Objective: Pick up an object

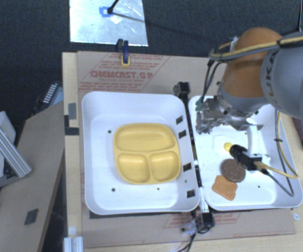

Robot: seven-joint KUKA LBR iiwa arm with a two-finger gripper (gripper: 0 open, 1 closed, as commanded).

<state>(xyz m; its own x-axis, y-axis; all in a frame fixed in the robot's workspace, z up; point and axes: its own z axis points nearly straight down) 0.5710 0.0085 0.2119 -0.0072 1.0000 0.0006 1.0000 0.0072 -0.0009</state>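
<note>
In the right bin [285,196], a round brown disc [233,171] lies near the front. An orange-tan flat piece [225,188] rests just in front of the disc, touching its edge. A white flat piece with a yellow spot [222,143] lies behind the disc. My gripper [206,122] hangs over the right bin's back left corner, close to the wall between the bins. It sits behind and left of the white piece, and I see nothing held in it.
The left bin [96,140] holds a yellow tray with three compartments [145,152]. Black clips line the divider [189,140] between the bins. The grey and orange arm [256,62] covers the right bin's back part.
</note>
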